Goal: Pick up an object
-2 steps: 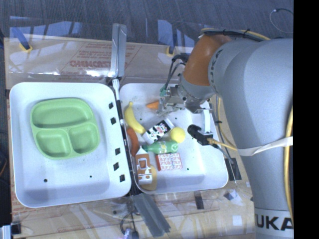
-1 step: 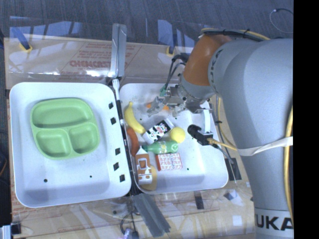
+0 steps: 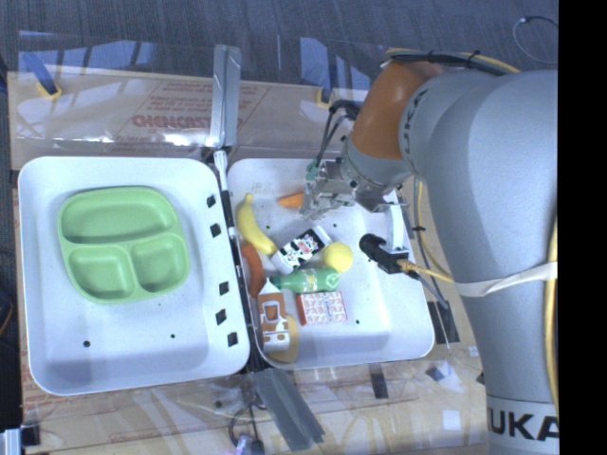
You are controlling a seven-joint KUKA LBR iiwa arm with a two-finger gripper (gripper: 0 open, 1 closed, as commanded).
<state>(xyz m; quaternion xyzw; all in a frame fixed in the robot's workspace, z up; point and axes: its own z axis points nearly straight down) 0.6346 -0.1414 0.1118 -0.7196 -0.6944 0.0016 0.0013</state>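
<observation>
The tool hangs in the upper part of the right bin, right of centre frame; I cannot tell its state. An orange piece lies just to its left. Below it sit a banana, a patterned black-and-white object, a yellow ball and a green bottle. The left bin holds a green divided tray.

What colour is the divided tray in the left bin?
Light green divided tray, plain and unpatterned, shown in the camera view.

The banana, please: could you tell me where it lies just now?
The banana lies in the right bin, along its left wall, just above the orange sausage-shaped toy and left of the black-and-white card.
</observation>
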